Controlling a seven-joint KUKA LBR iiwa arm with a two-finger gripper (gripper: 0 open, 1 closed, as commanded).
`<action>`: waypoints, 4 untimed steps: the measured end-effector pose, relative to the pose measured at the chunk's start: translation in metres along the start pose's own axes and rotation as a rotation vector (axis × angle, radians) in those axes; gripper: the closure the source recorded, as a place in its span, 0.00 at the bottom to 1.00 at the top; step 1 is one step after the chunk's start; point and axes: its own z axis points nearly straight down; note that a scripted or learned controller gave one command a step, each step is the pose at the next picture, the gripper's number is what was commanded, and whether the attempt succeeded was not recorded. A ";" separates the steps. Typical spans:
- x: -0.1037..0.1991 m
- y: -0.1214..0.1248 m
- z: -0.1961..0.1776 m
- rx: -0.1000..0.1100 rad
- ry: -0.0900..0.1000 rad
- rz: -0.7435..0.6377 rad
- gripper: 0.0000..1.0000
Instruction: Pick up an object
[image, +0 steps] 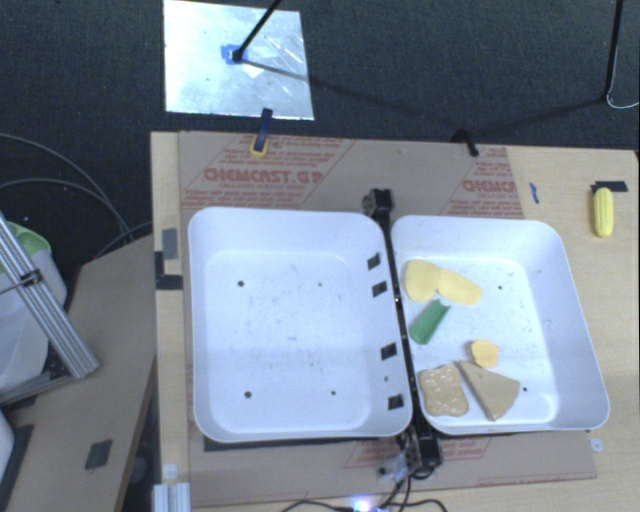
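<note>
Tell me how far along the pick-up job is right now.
Nothing looks done yet. All the objects lie in the right bin: two yellow pieces, a green piece, a small orange piece, a tan cracker-like piece and a beige wedge. None is lifted, so nothing is in hand. The whole pick is left: reach in, grasp one and raise it.

Two bins sit side by side on the bench (560, 190), the left bin (290, 330) touching the right bin (555, 300). In the right bin's left half lie two chips (440, 283), a bean pod (429, 322) just below, then a cracker (443, 391) beside a wedge (490, 390).
</note>
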 end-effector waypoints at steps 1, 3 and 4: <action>0.060 -0.001 -0.001 0.000 0.005 -0.017 1.00; 0.087 -0.001 -0.001 0.000 0.005 -0.020 1.00; 0.010 0.002 0.004 0.000 0.001 -0.003 1.00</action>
